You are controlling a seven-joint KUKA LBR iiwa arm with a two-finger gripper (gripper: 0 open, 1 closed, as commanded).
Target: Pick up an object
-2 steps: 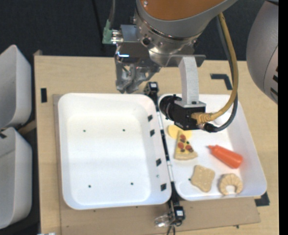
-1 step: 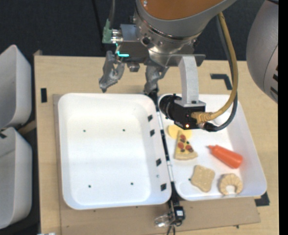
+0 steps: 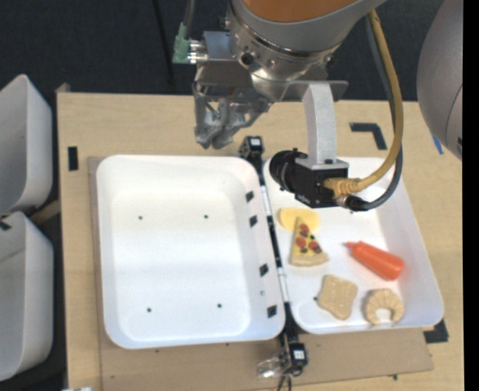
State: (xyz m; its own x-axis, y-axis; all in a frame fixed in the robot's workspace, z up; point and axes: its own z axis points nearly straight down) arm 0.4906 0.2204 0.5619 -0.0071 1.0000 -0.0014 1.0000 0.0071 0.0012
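Hovering at the bins' far edge, your gripper [image 3: 217, 130], grip state unclear, has the pizza slice [image 3: 306, 240] lying nearer-right.

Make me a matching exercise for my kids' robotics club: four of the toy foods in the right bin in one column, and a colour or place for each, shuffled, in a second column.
Things:
1. pizza slice
2. carrot
3. cracker
4. croissant

Descriptions:
A. solid orange, lying near the right bin's right wall
B. curled tan piece in the bin's near right corner
C. pale yellow wedge with red and dark dots, beside the divider between the bins
D. flat beige square between the wedge and the curled piece, toward the near wall

Pairs: 1-C, 2-A, 3-D, 4-B
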